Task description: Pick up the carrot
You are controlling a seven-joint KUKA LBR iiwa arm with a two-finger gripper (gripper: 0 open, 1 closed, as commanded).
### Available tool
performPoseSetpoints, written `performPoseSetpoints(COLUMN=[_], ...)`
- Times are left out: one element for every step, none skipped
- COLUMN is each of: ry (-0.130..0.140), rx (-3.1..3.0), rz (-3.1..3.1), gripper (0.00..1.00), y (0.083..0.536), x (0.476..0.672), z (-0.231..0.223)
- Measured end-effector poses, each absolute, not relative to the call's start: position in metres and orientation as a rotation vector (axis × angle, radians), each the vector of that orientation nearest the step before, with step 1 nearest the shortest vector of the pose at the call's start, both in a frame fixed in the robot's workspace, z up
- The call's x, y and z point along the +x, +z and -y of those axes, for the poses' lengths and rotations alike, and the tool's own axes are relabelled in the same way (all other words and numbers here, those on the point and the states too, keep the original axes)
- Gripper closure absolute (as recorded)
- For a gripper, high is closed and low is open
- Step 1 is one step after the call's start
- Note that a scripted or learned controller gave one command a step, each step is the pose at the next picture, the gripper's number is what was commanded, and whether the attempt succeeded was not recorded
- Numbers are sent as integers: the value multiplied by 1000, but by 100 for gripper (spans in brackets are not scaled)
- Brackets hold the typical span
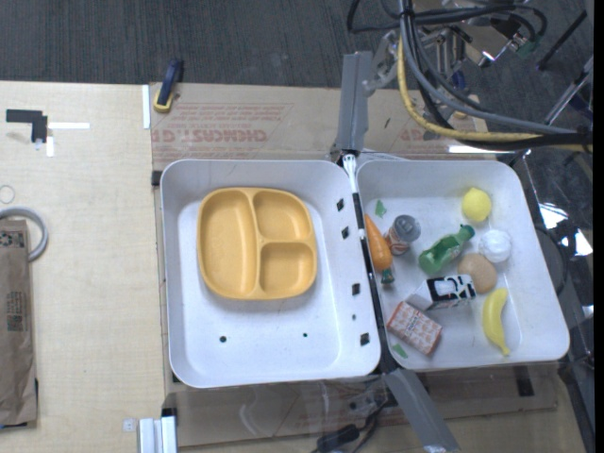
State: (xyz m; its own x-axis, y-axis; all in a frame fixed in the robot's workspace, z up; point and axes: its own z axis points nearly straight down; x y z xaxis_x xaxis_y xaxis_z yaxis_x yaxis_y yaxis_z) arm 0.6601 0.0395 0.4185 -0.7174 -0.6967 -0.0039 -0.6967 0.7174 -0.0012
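Carrot (377, 245) lies in the right bin (538, 253), hard against that bin's left wall, lengthwise near to far with its green top at the near end. Nothing grips it.

Nearest in the right bin, a red-and-white patterned packet (414, 327) lies flat at the near left. A banana (494, 321) lies at the near right, just beside the right wall. Between them, slightly farther, sits a small black-and-white carton (449, 290), with a tan, egg-shaped item (479, 274) touching its right side. A white ball (494, 245) rests just beyond that. A green bottle (445, 249) lies on its side across the middle of the bin. A small grey can (405, 230) stands just right of the carrot. A lemon (477, 204) sits at the far right of the bin.

The left bin (179, 281) holds a yellow, three-compartment tray (256, 243), set in the far half of the bin.

On the tabletop (75, 187) to the left, a brown paper bag (17, 319) lies at the left edge. Flattened cardboard (245, 125) lies under the far edges of both bins, and a blue-and-yellow tool (169, 85) rests at its far left corner.

Beyond the right bin, at the far right, the arm's cabling and hardware (462, 55) hang above the floor, well apart from the carrot. The end effector cannot be made out among them, so whether it is apart or together cannot be told.
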Motion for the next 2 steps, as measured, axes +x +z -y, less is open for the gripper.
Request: performPoseSetpoints(ry=[1, 1], rx=[-1491, -1734], rz=[-2761, -2615], gripper=[0, 0], y=[408, 381], x=[660, 660], z=[-43, 8])
